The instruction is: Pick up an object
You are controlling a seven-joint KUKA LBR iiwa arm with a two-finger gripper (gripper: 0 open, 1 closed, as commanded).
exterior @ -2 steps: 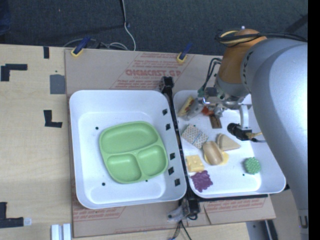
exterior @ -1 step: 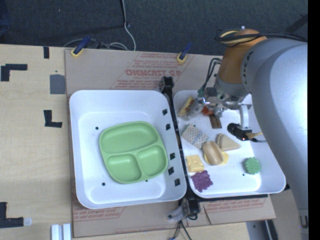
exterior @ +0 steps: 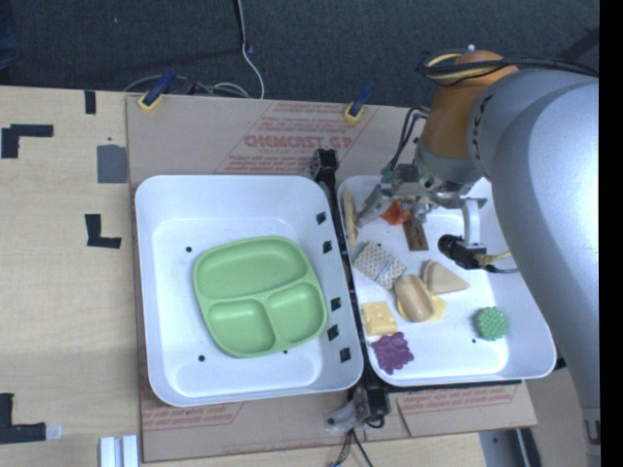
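- Silver fingers (exterior: 374, 203): spread wide, low over the back part of the right bin (exterior: 526, 358), gripping nothing that I can see.
- Red piece (exterior: 394, 213): lies just below and between the fingertips; contact cannot be told.
- Brown bar (exterior: 417, 233): just right of the red piece, on the bin floor.
- Pale stick (exterior: 348, 218): along the bin's left wall, left of the fingers.
- Checked block (exterior: 378, 262): nearer the camera, mid-bin.
- Two tan pieces (exterior: 415, 298): right of the checked block, side by side.
- Yellow block (exterior: 378, 317) and purple cluster (exterior: 393, 351): front left of the bin.
- Green ball (exterior: 492, 323): front right, apart from the rest.
- Left bin (exterior: 165, 212): holds a green divided plate (exterior: 258, 295).
- Both bins sit on a cardboard sheet (exterior: 282, 134) on the tabletop (exterior: 58, 280).
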